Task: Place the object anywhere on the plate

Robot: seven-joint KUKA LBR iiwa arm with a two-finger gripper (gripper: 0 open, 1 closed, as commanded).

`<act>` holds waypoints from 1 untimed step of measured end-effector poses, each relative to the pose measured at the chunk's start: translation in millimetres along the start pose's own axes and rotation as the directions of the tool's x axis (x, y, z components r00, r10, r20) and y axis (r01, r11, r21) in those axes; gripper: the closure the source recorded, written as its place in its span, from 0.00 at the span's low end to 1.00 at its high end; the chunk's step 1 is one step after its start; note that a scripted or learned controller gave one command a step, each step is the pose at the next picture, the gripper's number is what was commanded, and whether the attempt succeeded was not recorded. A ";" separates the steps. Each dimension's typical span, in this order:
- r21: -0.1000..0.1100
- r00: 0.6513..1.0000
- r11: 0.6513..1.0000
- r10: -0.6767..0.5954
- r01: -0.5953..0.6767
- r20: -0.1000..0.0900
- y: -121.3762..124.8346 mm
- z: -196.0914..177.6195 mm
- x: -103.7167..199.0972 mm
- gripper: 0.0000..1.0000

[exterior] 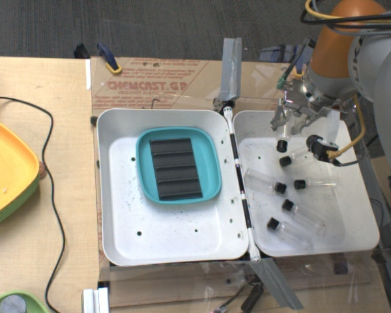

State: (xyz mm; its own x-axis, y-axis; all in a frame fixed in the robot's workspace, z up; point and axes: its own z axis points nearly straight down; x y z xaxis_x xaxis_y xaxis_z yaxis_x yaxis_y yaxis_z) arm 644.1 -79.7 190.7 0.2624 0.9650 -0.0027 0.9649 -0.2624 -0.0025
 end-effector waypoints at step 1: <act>0.000 1.000 1.000 0.000 0.000 0.000 0.1 -0.2 0.0 0.00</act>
State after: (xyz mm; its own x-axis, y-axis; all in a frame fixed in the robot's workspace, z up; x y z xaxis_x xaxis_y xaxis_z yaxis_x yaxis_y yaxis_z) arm 644.2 -79.7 190.8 0.2627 0.9649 -0.0025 0.9649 -0.2627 -0.0021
